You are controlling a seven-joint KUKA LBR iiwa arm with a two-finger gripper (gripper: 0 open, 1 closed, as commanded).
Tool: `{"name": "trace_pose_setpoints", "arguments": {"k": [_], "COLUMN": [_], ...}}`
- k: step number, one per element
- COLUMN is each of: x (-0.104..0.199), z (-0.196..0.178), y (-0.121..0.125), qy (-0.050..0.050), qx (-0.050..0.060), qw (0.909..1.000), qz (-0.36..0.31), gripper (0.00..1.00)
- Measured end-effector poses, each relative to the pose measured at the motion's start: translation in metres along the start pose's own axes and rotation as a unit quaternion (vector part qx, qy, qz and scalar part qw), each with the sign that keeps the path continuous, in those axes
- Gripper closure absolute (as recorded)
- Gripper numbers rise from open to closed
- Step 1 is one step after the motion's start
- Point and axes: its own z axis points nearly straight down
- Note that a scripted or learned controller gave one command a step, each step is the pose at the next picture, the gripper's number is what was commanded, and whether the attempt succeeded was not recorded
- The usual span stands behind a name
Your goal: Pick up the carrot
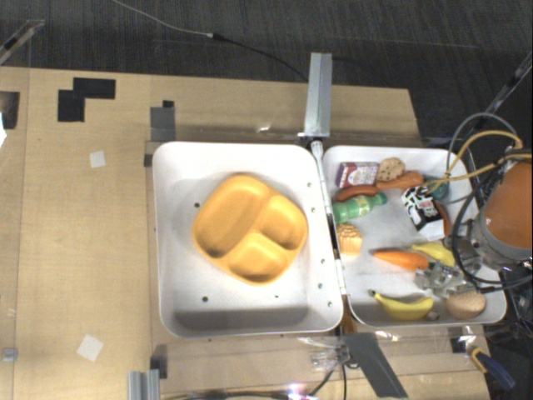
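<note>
Camera view shows the carrot (400,260) lying flat on the floor of the right bin (391,232), about midway between that bin's far and near walls. Its long axis runs almost straight left to right. The narrow tip points left and the thick end points right. It is a smooth, tapered orange cone with a dull plastic look.

At the thick end a curved yellow piece (439,252) lies just beside the carrot, perhaps over it. The gripper (439,280) sits just near and right of that end, among grey metal parts and cables. I cannot tell whether the jaws are apart or together, and nothing is seen between them. The arm (508,215) with its orange band fills the bin's right edge.

Left of the tip lies a short ear of corn (350,240) with a bumpy surface. Farther back are a green bottle (356,207), a long reddish sausage (366,192), a purple box (358,174), a speckled round cookie (389,170) and a black and white carton (422,207). Nearer lie a curved banana (404,305) and a brownish rounded lump (465,304).

The left bin (179,223) holds a glossy yellow plate (250,227) with three hollows. Both bins rest on a pale wooden desk (75,248)
</note>
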Motion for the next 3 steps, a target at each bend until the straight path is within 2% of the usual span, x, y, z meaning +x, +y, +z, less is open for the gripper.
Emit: {"name": "trace_pose_setpoints", "arguments": {"k": [1,2,3], "x": [-0.002,-0.088,-0.092], "z": [0.001,0.001,0.002], "y": [0.001,-0.023,-0.030], "qy": [-0.001,-0.003,-0.001], "qx": [-0.001,0.000,-0.002], "qw": [1.0000,0.9998,0.9998], "qz": [-0.001,-0.020,0.021], "gripper": [0.00,0.00,0.00]}}
